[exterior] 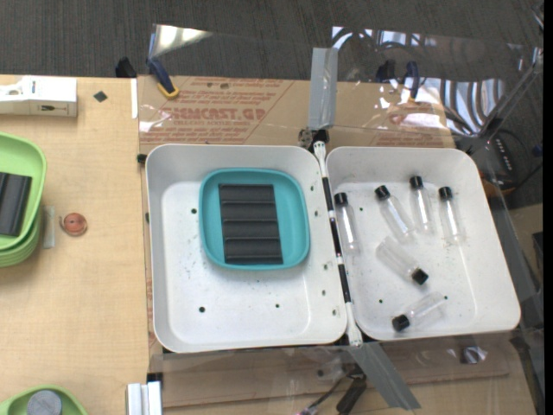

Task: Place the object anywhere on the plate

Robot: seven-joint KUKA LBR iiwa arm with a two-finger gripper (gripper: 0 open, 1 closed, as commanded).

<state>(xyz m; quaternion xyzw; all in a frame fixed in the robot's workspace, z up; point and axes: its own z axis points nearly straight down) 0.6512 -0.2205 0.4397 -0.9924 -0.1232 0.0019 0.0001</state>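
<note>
**Gripper's pick not yet made**

Gripper state: cannot tell. Clear black-capped vials lie scattered in the right bin, and the teal plate sits in the left bin. Likely next: grasp one vial and carry it left.

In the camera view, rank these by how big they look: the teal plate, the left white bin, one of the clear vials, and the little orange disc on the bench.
1. Left white bin
2. Teal plate
3. Clear vial
4. Orange disc
The vial is longer but thinner than the disc, so those two are close.
</note>
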